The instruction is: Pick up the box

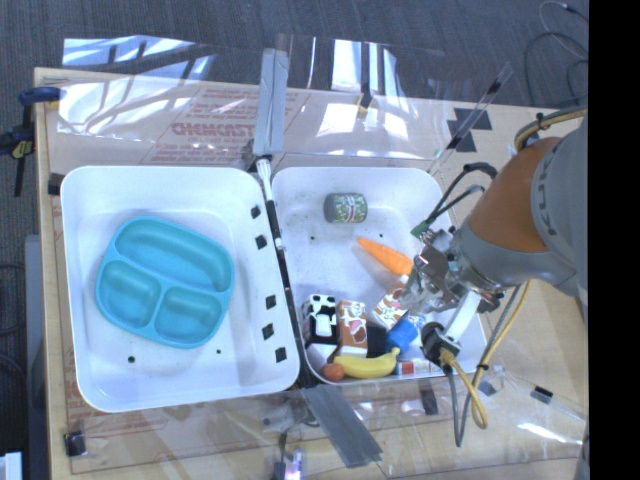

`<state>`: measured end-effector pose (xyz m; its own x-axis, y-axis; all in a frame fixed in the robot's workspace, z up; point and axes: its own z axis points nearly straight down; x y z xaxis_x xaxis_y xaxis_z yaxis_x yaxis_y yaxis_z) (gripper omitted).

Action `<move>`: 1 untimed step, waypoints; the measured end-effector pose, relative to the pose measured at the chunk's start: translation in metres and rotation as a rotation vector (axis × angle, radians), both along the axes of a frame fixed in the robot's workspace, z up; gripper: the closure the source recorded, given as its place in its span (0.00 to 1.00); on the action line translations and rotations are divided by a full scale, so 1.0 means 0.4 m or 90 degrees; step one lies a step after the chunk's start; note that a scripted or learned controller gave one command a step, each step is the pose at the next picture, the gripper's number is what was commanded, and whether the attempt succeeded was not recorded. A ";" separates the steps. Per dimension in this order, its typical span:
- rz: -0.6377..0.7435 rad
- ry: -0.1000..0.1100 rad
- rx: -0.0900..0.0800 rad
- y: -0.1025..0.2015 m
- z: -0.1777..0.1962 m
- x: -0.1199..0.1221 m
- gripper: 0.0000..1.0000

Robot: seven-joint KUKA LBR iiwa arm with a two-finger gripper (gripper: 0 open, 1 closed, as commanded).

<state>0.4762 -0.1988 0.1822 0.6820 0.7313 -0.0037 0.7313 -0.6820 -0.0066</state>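
A small brown and white box (pixel 351 325) stands near the front of the right bin (pixel 300 193), beside a black and white carton (pixel 321 318). A second small white box with red marks (pixel 390 310) lies tilted just right of it. My gripper (pixel 412 290) hangs over the right bin's front right part, its tip directly by that white box and partly covering it. A blue object (pixel 404 330) lies under the gripper, and the wrist hides what is behind it.
A carrot (pixel 385 255) and a green can (pixel 345 207) lie further back in the right bin. A banana (pixel 366 365) and a small red item (pixel 333 371) rest at its front wall. The left bin (pixel 80 193) holds a blue divided plate (pixel 165 281).
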 end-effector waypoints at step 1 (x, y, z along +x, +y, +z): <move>0.003 0.002 0.000 0.000 0.020 0.002 1.00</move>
